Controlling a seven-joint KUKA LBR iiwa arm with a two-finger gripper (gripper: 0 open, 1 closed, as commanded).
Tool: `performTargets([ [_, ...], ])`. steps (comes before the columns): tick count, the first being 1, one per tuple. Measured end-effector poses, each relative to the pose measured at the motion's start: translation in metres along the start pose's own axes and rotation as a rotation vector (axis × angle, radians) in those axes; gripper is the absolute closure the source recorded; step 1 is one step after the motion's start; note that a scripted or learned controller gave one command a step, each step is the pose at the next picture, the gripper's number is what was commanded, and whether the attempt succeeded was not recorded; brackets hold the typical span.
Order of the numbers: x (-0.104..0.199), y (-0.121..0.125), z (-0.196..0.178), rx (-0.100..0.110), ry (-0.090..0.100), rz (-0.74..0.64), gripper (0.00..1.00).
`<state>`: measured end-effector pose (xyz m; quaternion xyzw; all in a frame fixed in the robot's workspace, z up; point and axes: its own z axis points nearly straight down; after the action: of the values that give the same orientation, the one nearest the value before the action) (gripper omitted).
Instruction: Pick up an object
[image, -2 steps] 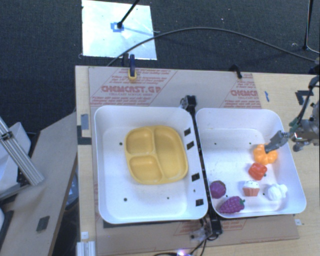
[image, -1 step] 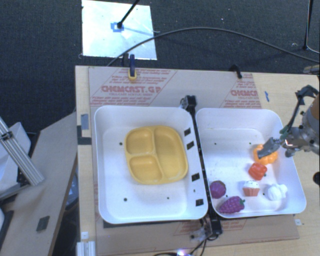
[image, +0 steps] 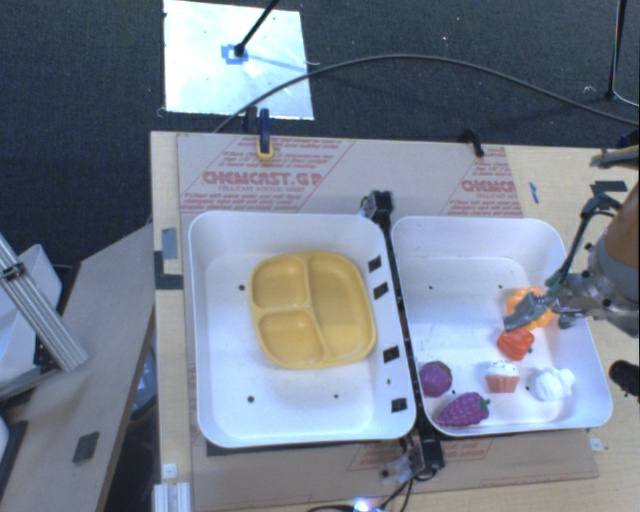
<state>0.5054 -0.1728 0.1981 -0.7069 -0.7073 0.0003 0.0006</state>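
In the right bin (image: 470, 250), several small toy foods lie toward the front: a round purple piece (image: 435, 378), a purple grape bunch (image: 462, 409), a cupcake (image: 502, 376), a white piece (image: 551, 384), a red-orange piece (image: 515, 344) and an orange piece (image: 527, 301). My gripper (image: 530, 312) reaches in from the right and hangs low over the orange and red-orange pieces at the bin's right side. The fingers overlap the orange piece, and I cannot make out whether anything sits between them.
The left bin (image: 215, 400) holds a yellow three-compartment tray (image: 310, 308) in its middle. A divider with black clips (image: 392, 320) separates the bins. The back half of the right bin is bare white floor.
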Motion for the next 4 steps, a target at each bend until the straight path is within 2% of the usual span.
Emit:
performTargets([
  [1, -0.001, -0.008, 0.045, 0.001, 0.000, 0.000, 0.00],
  [2, -0.001, -0.006, 0.032, -0.005, -0.002, -0.001, 1.00],
  [3, -0.002, -0.004, -0.022, -0.009, -0.003, -0.004, 1.00],
  [4, -0.002, -0.003, -0.007, -0.002, -0.001, -0.001, 1.00],
])
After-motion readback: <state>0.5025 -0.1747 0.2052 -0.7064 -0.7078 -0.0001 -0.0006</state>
